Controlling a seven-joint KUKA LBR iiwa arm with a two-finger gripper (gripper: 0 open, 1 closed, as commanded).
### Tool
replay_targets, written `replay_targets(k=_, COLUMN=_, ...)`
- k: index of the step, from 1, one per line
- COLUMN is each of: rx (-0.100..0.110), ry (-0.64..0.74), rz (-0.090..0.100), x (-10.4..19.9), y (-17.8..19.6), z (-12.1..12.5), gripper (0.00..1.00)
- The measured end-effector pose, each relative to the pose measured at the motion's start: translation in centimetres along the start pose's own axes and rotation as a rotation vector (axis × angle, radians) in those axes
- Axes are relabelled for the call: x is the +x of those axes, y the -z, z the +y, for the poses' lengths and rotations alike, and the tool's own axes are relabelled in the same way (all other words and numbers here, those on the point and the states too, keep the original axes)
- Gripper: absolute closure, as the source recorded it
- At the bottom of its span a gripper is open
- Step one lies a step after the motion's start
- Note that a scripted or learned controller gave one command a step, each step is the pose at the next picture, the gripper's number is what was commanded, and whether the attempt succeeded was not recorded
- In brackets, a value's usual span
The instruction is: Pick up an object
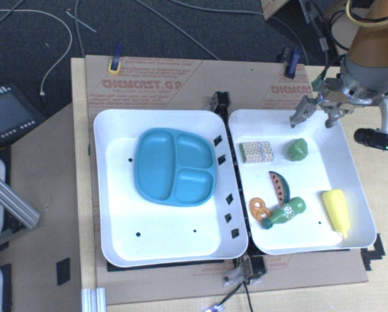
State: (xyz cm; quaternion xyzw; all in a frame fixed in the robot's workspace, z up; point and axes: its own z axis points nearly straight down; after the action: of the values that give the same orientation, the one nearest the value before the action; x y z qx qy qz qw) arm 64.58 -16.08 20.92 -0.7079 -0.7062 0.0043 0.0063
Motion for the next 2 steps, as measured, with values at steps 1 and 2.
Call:
replay_targets(k=1, rx=-0.015, ry=0.003, rz=-0.003, x=0.0, y=0.9, z=0.3, gripper=0.0)
replay_targets(k=2, rx=-0.009, ry=0.004, rz=-0.002, x=0.0, y=-5.2, z=0.9, gripper=0.0)
